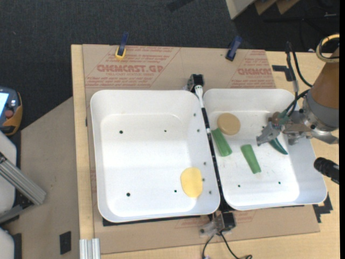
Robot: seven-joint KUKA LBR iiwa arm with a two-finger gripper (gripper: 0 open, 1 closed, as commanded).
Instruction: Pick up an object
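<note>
**Gripper low over the right bin, nothing yet lifted**

The gripper [271, 133] sits over the right bin [285, 99], toward its 3 o'clock side, at the end of the arm [329, 99] that comes in from the right. A dark teal piece [280, 145] shows just below the fingers, at about 5 o'clock from them. Whether it lies between them or merely beside them on the bin floor I cannot tell, and I cannot tell either whether the hand is spread or clenched; the wrist hides too much.

Three other candidates lie in the same bin. A tan disc [229, 124] rests near the bin's 10 o'clock corner. Touching its lower edge, at 7 o'clock from it, is a green block [221, 143], close along the divider. A second green block [250, 158] lies near the bin's centre, apart from the first and at 8 o'clock from the gripper.

The left bin [102, 144] holds one yellow oval [192, 182] toward its 5 o'clock corner, well apart from the arm.

The low pose beside the teal piece suggests that this is the chosen target, probably because it lies nearest the arm's side and needs the least reach. The pick looks unfinished.
</note>
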